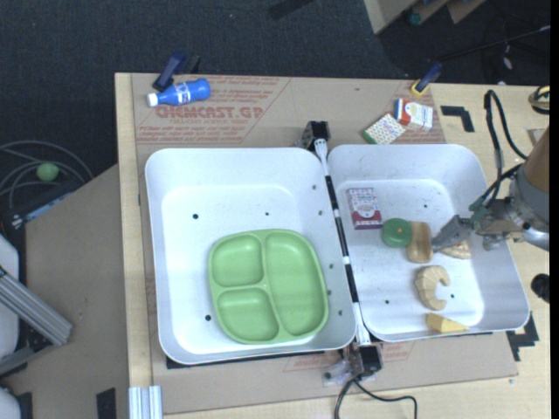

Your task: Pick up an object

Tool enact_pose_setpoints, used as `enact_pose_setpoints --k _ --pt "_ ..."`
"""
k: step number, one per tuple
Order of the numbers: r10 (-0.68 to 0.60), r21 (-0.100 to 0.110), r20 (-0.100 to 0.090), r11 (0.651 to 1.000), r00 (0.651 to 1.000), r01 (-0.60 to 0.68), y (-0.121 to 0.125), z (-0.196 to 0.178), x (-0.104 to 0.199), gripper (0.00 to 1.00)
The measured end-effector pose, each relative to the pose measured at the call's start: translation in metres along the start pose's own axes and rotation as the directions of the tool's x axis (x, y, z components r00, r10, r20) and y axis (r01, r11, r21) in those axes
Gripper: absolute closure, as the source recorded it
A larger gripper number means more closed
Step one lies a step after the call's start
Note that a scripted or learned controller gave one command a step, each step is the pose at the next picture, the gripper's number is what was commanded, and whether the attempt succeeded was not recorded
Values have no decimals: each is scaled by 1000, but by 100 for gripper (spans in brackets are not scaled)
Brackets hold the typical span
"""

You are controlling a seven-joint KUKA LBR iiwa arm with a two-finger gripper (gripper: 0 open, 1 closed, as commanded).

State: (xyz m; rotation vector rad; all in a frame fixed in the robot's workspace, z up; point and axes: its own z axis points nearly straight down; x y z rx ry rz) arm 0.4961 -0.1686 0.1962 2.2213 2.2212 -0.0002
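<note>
**Overhead, two bins and a gripper low in the right one**

Underneath everything lies a pale wooden bench (262, 116) with red printed lettering, set on dark carpet. A blue-and-white bottle (179, 92) lies on the bench behind the bins, and a small checkered card (383, 129) rests near the right bin's back edge.

Glossy white plastic forms both bins. The left bin (175, 234) holds a smooth green divided plate (266, 285) with three compartments. The right bin (454, 168) holds a flat red-and-white packet (364, 208), a round green disc (396, 232), a tan bread-like stick (419, 242) with its long axis running front to back, a curled beige croissant shape (432, 285) opening toward the right, and a yellow wedge (446, 324) at the front rim.

From the right, the gripper (456, 236) reaches into the right bin, just beside the tan stick. Its dark fingers look slightly parted, with a small pale object at their tips; whether they grip it cannot be told.
</note>
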Motion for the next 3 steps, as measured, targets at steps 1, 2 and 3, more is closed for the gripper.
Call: enact_pose_setpoints --k 1,2,3 --pt "0 1 -1 1000 1000 0 -18 110 40 0" --pt "1 -1 0 1000 1000 -1 -17 100 40 100" --pt "-2 -1 -2 1000 1000 2 51 11 151 100"
